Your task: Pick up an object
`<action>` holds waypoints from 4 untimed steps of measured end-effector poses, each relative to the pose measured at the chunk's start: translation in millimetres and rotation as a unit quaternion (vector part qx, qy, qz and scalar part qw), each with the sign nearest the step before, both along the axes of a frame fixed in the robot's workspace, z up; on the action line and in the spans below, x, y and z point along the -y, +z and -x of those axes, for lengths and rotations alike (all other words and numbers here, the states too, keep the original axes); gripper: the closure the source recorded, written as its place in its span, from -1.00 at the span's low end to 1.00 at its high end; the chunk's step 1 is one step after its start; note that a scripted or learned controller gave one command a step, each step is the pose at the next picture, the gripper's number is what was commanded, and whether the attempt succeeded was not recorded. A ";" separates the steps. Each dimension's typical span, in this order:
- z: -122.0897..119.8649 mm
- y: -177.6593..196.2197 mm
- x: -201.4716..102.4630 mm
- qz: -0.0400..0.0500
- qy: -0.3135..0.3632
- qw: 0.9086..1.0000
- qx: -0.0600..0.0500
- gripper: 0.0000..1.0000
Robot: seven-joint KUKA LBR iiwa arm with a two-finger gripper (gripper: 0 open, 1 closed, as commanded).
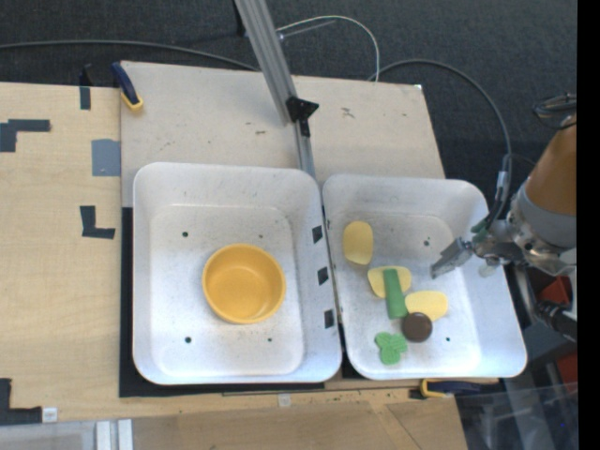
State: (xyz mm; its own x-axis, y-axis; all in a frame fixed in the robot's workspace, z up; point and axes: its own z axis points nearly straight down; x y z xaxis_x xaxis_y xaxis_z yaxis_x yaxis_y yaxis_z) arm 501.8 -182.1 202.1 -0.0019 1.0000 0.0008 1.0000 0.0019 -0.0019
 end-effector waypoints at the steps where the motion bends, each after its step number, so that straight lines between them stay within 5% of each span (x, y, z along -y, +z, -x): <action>1: 0.0 0.1 0.1 0.000 0.000 1.000 0.000 -1.00; 3: 8.0 -110.4 1.4 -0.001 -0.001 1.000 -0.003 -1.00; 4: 7.6 -111.7 1.2 0.000 0.000 1.000 0.000 -1.00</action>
